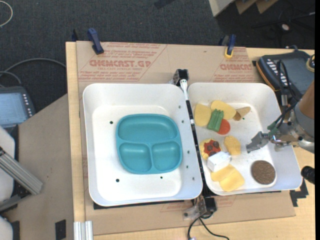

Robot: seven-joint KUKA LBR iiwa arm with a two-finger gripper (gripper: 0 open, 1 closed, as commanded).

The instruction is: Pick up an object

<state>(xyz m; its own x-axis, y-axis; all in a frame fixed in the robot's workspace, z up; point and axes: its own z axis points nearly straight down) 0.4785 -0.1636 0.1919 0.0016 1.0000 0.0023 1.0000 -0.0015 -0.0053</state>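
Brown disc (263,171) lies untouched just below the pincer (256,142) in the right bin (240,87).
Pincer hovers with jaws apart, holding nothing; yellow block (232,146) sits just beside its tips. Pick not yet made.

1. Right bin (235,88): yellow pieces (222,108), green piece (215,120), red piece (224,127), white block (218,160), brown round disc (263,171) lying flat near front corner.
2. Left bin (100,134): teal divided plate (148,143), flat, centred.

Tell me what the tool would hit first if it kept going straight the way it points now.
Probably the small yellow block: the tool points toward the view's left, and that block lies nearest on that line. Its height above the right bin is unclear.
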